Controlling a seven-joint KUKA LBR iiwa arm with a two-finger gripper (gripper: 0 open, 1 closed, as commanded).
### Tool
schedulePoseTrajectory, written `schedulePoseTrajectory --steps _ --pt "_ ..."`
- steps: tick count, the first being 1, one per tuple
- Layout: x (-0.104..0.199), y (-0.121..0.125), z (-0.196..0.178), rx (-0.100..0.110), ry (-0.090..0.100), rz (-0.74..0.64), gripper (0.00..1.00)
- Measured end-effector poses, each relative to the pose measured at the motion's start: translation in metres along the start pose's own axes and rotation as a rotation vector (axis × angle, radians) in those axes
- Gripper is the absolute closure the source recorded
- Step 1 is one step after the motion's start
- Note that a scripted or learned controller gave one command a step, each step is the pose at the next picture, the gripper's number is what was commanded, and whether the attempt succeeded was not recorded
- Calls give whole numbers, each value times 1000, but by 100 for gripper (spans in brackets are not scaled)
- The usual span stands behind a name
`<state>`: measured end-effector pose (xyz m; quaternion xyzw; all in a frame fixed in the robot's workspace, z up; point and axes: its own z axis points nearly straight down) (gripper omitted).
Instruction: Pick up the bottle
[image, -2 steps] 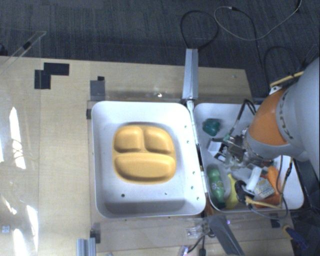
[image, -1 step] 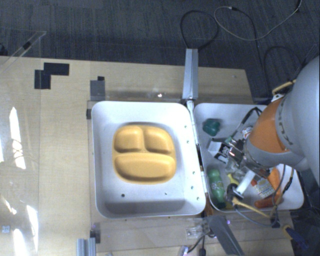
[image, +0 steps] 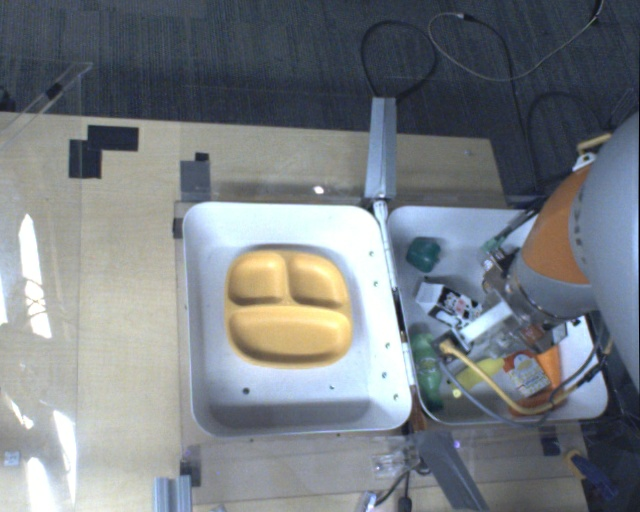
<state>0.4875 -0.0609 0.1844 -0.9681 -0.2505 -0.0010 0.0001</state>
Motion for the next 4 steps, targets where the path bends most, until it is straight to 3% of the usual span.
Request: schedulePoseTrajectory --steps 2,3,4 --pt "4 0 -19 -1 0 -21 100" --pt "54 -98 -11 1 -1 162 100" --pt "58 -106 0 2 -2 -131 100"
